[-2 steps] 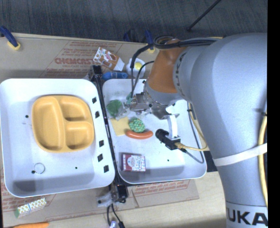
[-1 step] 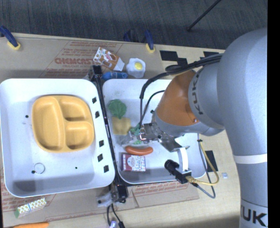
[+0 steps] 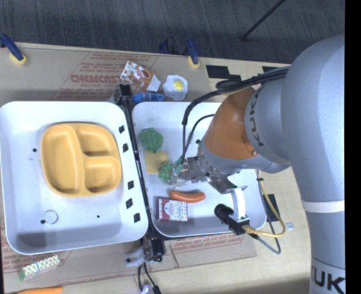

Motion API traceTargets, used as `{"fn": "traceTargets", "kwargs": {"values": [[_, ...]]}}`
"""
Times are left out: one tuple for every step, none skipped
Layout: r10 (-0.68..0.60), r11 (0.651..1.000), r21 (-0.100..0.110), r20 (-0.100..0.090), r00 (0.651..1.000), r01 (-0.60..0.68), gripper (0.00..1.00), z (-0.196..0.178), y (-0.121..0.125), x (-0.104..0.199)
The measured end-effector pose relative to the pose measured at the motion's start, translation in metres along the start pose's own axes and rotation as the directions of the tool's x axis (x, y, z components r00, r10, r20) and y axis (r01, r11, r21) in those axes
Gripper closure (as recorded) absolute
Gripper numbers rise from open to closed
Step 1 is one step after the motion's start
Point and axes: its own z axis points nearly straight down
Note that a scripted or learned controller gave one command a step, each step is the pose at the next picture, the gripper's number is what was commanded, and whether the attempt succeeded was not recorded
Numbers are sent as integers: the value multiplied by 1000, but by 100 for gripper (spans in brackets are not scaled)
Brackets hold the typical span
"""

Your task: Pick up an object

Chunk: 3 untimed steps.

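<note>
Camera view, read left to right. The left bin (image 3: pixel 15 182) carries a yellow divided tray (image 3: pixel 81 158), lying flat near the bin's centre. The right bin (image 3: pixel 145 208) carries the candidate objects: a green broccoli-like piece (image 3: pixel 150 139) toward the far side, a pale yellow block (image 3: pixel 155 162) just beside it, a second green piece (image 3: pixel 167 172) touching that block's near corner, an orange sausage-shaped item (image 3: pixel 187 195), and a small red-and-white box (image 3: pixel 171 210) close to the near wall.

Step in hand: approach and descent onto a target. The arm (image 3: pixel 248 133) reaches over the right bin, and the gripper (image 3: pixel 183 171) sits low among the objects, just beside the second green piece and directly above the orange sausage-shaped item. That green piece appears to be the intended target, judged from proximity.

End effector state: the gripper's opening cannot be determined, because the wrist body covers the mechanism. No object is visibly held. Contact with the second green piece is possible but not confirmed.

Next move, as a judgement: closure must centre on a single item. The block and the orange item lie near enough to be nudged or pinched along with the target.
</note>
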Motion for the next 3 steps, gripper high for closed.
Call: {"fn": "traceTargets", "kwargs": {"values": [[0,1000,0,0,1000,0,0,0,0,0],[-166,986,-3,0,986,166,0,11,-40,4],[-664,748,-3,5,748,664,0,10,-18,-1]]}}
